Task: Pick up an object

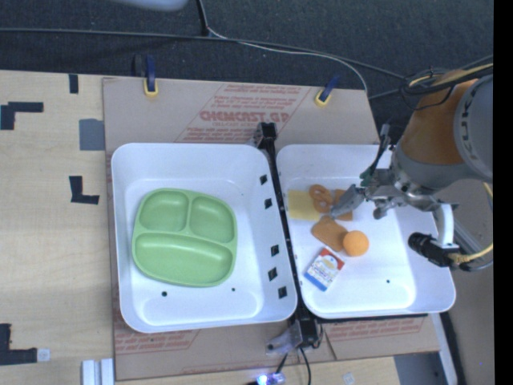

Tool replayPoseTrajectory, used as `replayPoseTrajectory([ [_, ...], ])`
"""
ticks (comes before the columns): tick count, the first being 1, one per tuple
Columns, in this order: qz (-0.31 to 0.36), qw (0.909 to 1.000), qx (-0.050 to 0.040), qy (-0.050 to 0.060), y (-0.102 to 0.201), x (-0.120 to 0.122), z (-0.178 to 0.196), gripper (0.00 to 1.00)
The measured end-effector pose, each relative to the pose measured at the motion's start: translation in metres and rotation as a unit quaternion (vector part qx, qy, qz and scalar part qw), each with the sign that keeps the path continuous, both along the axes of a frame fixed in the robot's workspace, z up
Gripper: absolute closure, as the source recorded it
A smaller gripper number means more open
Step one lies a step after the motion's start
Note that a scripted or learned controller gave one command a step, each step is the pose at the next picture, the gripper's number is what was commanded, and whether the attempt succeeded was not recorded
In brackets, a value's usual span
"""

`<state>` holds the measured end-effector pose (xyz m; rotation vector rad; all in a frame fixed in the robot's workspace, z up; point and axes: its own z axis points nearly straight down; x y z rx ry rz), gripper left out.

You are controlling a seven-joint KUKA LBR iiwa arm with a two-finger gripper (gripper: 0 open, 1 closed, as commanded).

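My gripper (361, 208) hangs over the middle of the right bin (401, 295), open with nothing between its fingers. Its left finger (343, 205) points down beside a brown pretzel (321, 196). A pale yellow slice (299, 205) lies just left of the pretzel. Below the gripper sit a tan bread-like piece (328, 232) and an orange ball (355, 242), touching each other. A small red and white carton (323, 269) lies further toward the front.
The left bin (160, 311) holds a green divided plate (185, 237). A black divider (276, 223) runs between the two bins. The arm's grey and orange body (437, 135) comes in over the right bin's far right side.
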<state>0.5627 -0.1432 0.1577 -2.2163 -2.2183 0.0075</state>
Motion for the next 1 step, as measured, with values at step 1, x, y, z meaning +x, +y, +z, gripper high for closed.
replayPoseTrajectory([
  [1, 0.0, 1.0, -0.0004, -0.001, -0.0041, -0.0101, -0.0515, 0.0],
])
